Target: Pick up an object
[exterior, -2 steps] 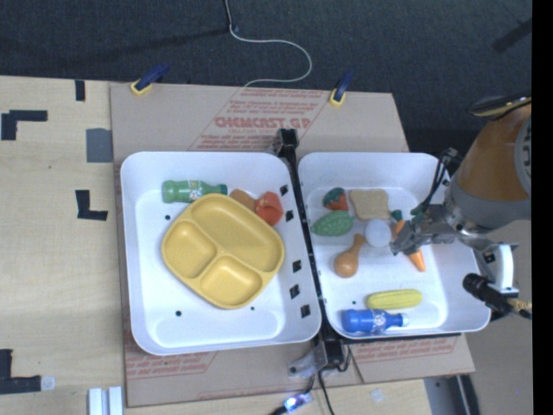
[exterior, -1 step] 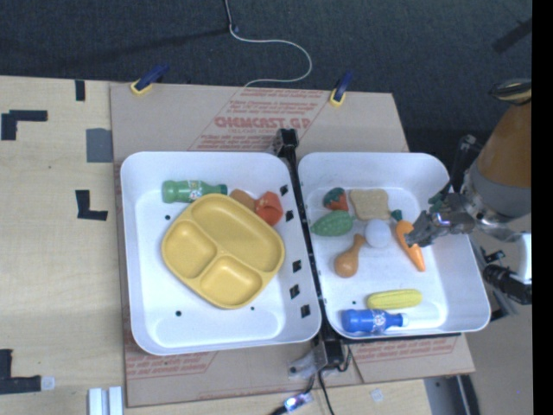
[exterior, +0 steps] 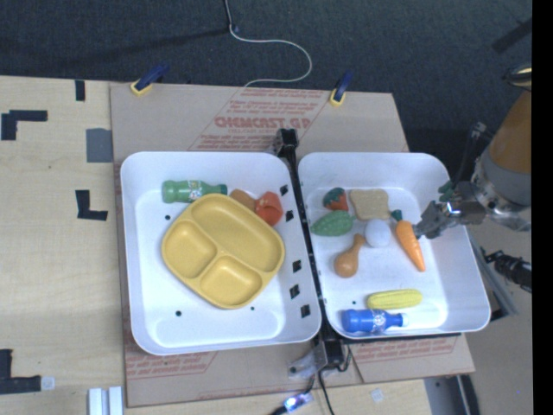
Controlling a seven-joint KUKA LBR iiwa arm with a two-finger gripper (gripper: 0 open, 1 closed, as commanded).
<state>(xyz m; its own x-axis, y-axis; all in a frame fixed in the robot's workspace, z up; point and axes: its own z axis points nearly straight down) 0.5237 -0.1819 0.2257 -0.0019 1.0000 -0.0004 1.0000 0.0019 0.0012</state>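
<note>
1. Hanging over the right bin (exterior: 458,258), the gripper (exterior: 435,220) sits just beside the carrot (exterior: 409,244), at its top right
2. Its fingers look nearly closed and hold nothing
3. The carrot's long side slants down and right

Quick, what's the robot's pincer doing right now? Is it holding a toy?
Pincer: hanging over the right bin, just beside the carrot. No toy is seen in it. Open or closed cannot be told.
</note>
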